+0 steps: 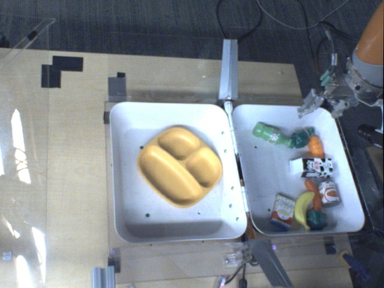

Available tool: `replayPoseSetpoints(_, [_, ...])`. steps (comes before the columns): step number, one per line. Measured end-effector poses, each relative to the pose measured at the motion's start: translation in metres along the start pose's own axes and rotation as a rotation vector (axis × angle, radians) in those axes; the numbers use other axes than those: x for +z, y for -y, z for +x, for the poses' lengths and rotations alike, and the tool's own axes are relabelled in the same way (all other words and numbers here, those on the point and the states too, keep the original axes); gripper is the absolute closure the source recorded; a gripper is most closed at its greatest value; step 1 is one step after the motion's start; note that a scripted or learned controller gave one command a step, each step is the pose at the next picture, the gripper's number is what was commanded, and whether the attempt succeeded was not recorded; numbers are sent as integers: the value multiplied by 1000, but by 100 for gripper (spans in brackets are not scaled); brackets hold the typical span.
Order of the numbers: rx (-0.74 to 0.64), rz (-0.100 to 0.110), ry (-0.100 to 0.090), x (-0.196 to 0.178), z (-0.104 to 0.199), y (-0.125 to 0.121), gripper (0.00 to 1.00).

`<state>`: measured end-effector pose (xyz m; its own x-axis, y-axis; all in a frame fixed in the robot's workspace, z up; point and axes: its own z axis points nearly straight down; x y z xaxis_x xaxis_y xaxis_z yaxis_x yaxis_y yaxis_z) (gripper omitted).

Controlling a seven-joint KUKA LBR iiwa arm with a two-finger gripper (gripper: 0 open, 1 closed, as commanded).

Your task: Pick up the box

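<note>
1 small box (pixel 281 211) lies at 7 o'clock in the right bin (pixel 264 179), while the gripper (pixel 324 100) hovers, fingers spread and holding nothing, above the bin's 1 o'clock corner.

From my console I read two white bins (pixel 120 161) on a pale wood-toned tabletop (pixel 60 161). The left one carries a golden-yellow bread loaf (pixel 180 165). In the right bin I see a green bottle (pixel 268 133), an orange carrot (pixel 315 146), a box (pixel 313 167) patterned in black-and-white cow patches, a yellow banana (pixel 303 210), and an orange-and-white carton (pixel 281 211). The arm's band (pixel 371 41) is orange.
</note>
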<state>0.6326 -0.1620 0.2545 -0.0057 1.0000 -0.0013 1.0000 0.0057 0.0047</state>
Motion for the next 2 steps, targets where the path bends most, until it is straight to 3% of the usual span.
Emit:
replayPoseSetpoints(1, [36,2,-1,70,39,113,0])
replayPoseSetpoints(2, [21,-8,-1,165,78,116,0])
